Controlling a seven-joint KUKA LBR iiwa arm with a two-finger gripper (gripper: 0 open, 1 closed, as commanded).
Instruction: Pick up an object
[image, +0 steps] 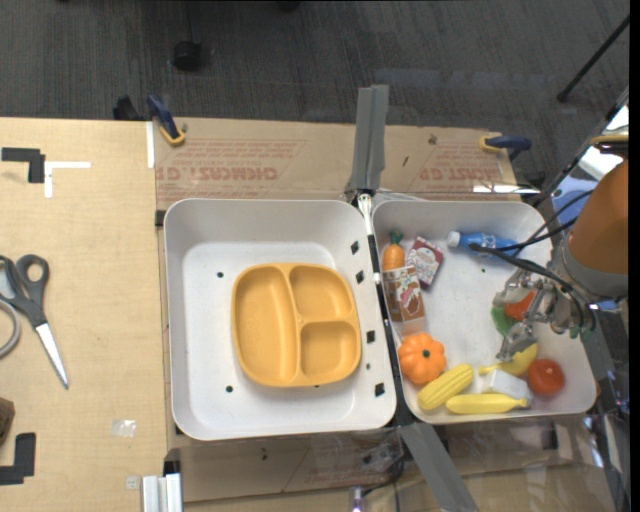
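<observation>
2 white bins sit side by side mid-frame; you've got the gripper (520, 335) low in the right bin (470, 285), right-centre of frame, over the toy pile. Nothing is clearly lifted, so I'd call the pick not done; reach looks made, grasp and lift are left. Hand state: cannot tell, too cluttered with metal and cables to read how wide it stands or whether anything is in it.

Likely targets right at the tool: green piece (500, 319) just left of it, small yellow item (518, 360) touching or just under it, can't say which. Red tomato (545, 376) just beside, lower right. Further along the lower edge of the bin: yellow banana (486, 403), corn cob (445, 386), orange pumpkin (421, 356). Upper left of that bin: carrot (393, 254), 2 red packets (412, 280), blue-and-white tube (472, 240).

Left bin (190, 300) holds a yellow divided tray (296, 324), 3 compartments.

Writing: red print on the cardboard (250, 160) above the bins reads upside down, not legible enough to give. Packet labels too small. Scissors (35, 310) at far left of frame
</observation>
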